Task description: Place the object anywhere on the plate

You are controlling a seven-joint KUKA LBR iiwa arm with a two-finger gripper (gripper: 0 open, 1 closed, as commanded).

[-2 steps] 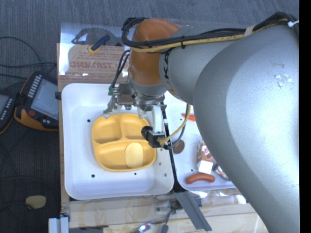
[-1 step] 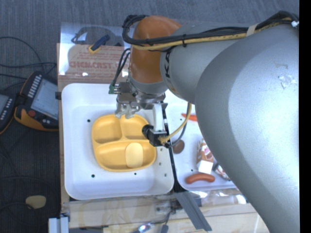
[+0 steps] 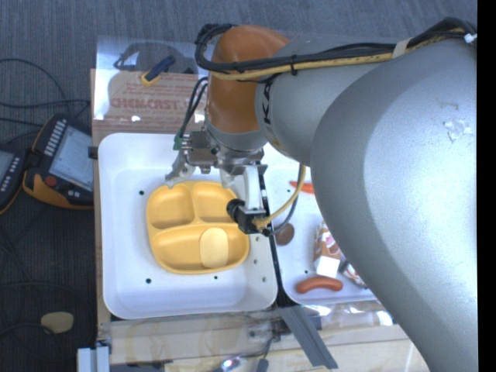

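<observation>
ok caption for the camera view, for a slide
Arm's gripper over a yellow plate in the left bin, a pale oval object on the plate.

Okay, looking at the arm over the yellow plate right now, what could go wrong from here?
1. The gripper sits low at the far rim of the yellow plate; a further move might nudge the plate inside the left bin.
2. The pale round piece lies near the plate's near edge, so a bump could slide it off.
3. The black cable hangs over the divider and might snag.
</observation>
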